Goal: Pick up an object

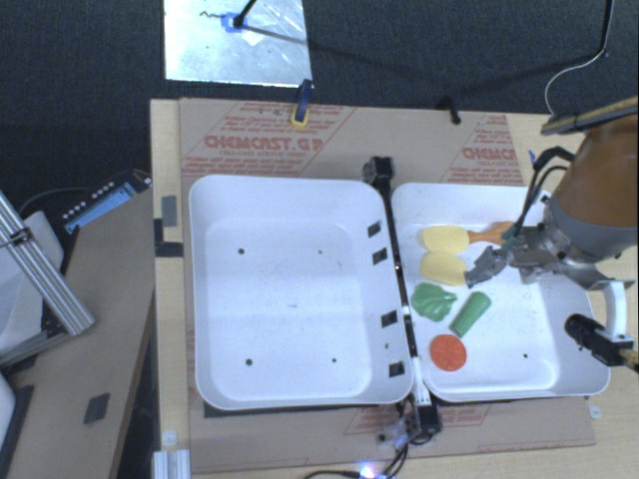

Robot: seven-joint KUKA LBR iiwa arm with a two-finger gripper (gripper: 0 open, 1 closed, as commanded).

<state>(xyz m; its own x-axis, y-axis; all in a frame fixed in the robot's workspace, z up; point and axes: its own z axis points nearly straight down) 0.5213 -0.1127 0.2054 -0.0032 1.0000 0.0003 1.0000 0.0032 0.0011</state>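
Note:
The right bin point(529, 367) holds several small items. Two yellow pieces lie near its left wall, one point(444, 238) above the other point(443, 266). An orange piece point(493, 233) touches the upper yellow one. Below them are a green leaf-shaped piece point(431, 299), a green cylinder point(470, 313) and a red disc point(448, 352). My gripper point(486, 265) hangs low in this bin, just right of the lower yellow piece and above the green cylinder. Nothing shows as held.
The left bin point(290, 287) lies beside the right one, with black clips point(384, 257) along the shared wall. Both sit on cardboard point(270, 138). A shiny metal sheet point(235, 28) lies at the back. The arm body point(599, 208) overhangs the right bin's far right.

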